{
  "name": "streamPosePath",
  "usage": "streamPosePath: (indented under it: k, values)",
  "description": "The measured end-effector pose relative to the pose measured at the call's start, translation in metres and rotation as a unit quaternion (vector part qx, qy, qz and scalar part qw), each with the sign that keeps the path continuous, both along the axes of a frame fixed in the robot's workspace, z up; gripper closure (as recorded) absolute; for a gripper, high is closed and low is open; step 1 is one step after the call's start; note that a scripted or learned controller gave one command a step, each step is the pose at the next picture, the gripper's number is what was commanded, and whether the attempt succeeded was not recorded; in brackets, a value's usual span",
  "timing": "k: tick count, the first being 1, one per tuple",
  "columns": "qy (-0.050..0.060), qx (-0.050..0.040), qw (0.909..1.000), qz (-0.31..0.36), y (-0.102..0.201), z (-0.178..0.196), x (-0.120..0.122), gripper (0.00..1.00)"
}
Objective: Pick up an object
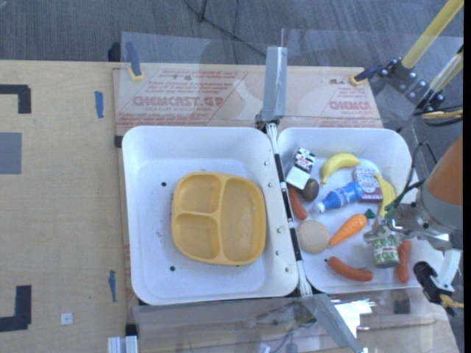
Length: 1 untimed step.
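Camera view, pincer (pixel 384 230) directly above small green-labelled can (pixel 384 251), right bin (pixel 397 144)

Yellow divided plate (pixel 218 218) in left bin (pixel 140 197), toy foods in right bin (pixel 397 149), gripper (pixel 384 235) above small can (pixel 384 252)

I see even, bright overhead light; the white bins (pixel 140 219) nearly wash out. Glare streaks the clear panel (pixel 346 318) at lower centre. Shadows are soft, the focus slightly soft throughout.
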<state>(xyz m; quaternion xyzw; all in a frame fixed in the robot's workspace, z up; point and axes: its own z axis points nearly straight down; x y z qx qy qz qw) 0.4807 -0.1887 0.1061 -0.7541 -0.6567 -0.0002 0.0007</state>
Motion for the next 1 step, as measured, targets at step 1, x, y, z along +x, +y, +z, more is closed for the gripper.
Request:
streamPosePath:
  k: [1]
  values:
    - [0.0,-0.0006,0.9992,-0.04,0.0451,0.0849,0.0186,1.0]
